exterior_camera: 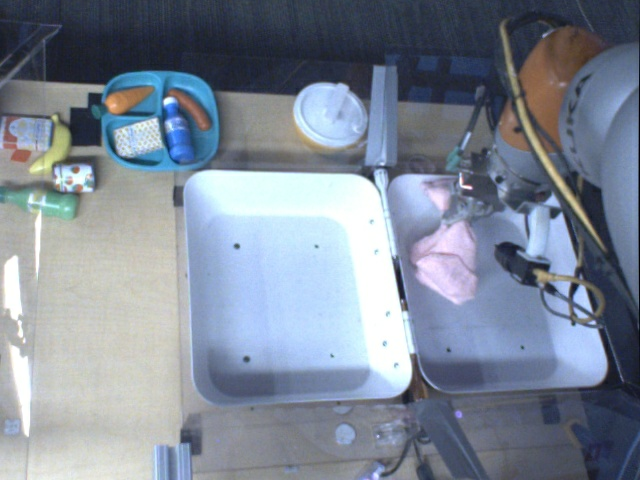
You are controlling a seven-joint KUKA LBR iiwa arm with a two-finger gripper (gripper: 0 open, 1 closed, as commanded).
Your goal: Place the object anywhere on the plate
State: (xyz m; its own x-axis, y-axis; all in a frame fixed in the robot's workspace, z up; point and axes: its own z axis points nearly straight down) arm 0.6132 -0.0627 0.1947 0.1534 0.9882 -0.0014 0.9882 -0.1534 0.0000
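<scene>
Softly crumpled pink cloth [447, 261] lies in smooth white bin [500, 358]

The arm [590, 88] comes in from the right of the view, its grey bulk high at the upper right corner with the orange band [550, 68] showing just above the wrist. Yellow and black cables loop along its side. It bends down and leftward — the tool [470, 203] hangs low at its end, pointing downward, fingers too small and blurred to read.
</scene>
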